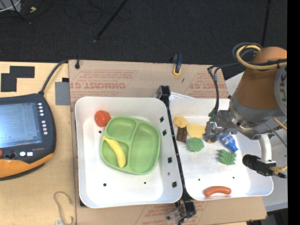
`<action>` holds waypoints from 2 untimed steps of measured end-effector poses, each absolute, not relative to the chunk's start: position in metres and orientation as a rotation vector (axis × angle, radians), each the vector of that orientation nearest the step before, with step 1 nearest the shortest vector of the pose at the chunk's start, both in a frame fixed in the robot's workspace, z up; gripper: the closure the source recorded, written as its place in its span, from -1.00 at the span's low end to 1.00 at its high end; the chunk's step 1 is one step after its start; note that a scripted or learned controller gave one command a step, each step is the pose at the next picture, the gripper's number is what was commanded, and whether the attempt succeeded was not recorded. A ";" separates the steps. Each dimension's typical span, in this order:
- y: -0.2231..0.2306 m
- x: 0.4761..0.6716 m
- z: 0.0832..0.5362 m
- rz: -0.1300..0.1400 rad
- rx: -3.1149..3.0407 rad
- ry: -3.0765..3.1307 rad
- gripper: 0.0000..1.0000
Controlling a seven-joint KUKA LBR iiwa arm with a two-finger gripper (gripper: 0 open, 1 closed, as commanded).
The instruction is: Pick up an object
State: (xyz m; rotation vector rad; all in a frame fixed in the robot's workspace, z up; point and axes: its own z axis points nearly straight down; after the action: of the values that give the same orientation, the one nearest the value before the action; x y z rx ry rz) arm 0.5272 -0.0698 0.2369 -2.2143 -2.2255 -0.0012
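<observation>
My gripper (212, 132) hangs low over the right bin (255, 184), at the end of the grey and orange arm that comes in from the right. It sits just right of a yellow wedge (195, 130) and above a green broccoli-like piece (195, 145). A blue object (228, 142) lies directly to its right, partly under the wrist. Nearby lie a tan round piece (180, 121), a brown block (182, 134), a second green piece (227, 157) and an orange sausage (217, 191) near the front wall. Nothing is visibly held.
The left bin (86, 172) holds a green divided plate (140, 146) with a banana (116, 152) on it, and a red tomato (101, 118) beside it. A black divider (171, 149) separates the bins. A teach pendant (23, 132) lies at far left.
</observation>
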 end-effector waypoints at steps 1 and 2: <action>-0.024 0.563 0.232 0.000 -2.215 -2.225 1.00; 0.034 0.589 0.230 0.000 -2.213 -2.225 1.00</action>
State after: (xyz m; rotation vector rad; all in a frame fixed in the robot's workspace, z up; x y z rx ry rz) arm 0.5892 0.0343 0.2298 -2.2135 -2.2254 -0.0003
